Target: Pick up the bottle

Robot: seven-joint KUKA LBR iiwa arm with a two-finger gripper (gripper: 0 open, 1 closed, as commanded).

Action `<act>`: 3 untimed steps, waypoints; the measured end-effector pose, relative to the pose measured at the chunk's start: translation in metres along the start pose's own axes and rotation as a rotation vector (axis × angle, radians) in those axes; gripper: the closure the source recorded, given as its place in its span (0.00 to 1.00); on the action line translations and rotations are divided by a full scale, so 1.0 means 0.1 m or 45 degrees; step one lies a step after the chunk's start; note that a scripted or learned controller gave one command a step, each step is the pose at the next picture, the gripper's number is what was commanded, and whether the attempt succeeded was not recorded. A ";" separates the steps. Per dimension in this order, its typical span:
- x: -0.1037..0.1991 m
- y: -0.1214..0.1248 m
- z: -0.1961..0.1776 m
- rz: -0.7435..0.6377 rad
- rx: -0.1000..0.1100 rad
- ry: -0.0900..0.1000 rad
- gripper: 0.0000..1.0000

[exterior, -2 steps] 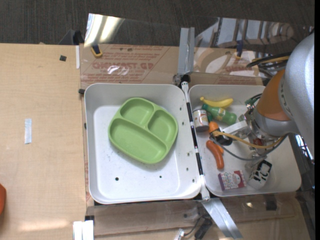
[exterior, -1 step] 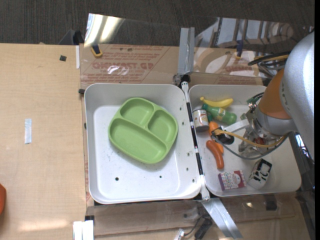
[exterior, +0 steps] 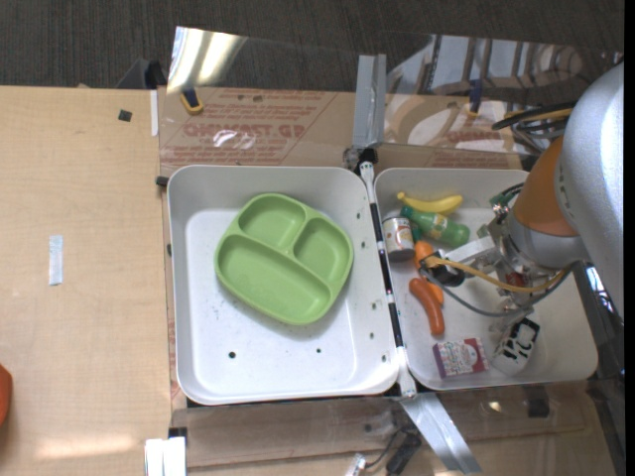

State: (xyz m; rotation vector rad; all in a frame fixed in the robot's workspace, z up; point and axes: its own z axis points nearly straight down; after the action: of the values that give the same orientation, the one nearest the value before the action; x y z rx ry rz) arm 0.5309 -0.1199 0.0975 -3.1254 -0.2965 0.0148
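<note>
While the green bottle (exterior: 444, 230) lies beside the banana (exterior: 434, 204) in the right bin (exterior: 556, 370), we see the gripper (exterior: 516, 342) apart from it and cannot tell its opening.

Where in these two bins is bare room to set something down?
Free: left bin floor below the green plate, toward the near wall. Crowded: right bin, where banana, bottle, can and carrot cluster by the arm.
</note>
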 end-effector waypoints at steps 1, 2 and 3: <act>1.15 0.09 0.06 -0.194 -0.004 0.005 0.00; 1.15 0.07 -0.01 -0.204 -0.004 -0.002 1.00; 1.11 -0.60 -2.68 -0.347 -0.006 0.005 1.00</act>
State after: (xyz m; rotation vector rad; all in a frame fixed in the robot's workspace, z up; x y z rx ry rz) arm 0.6316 -0.0407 0.3650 -3.0592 -0.7193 0.0070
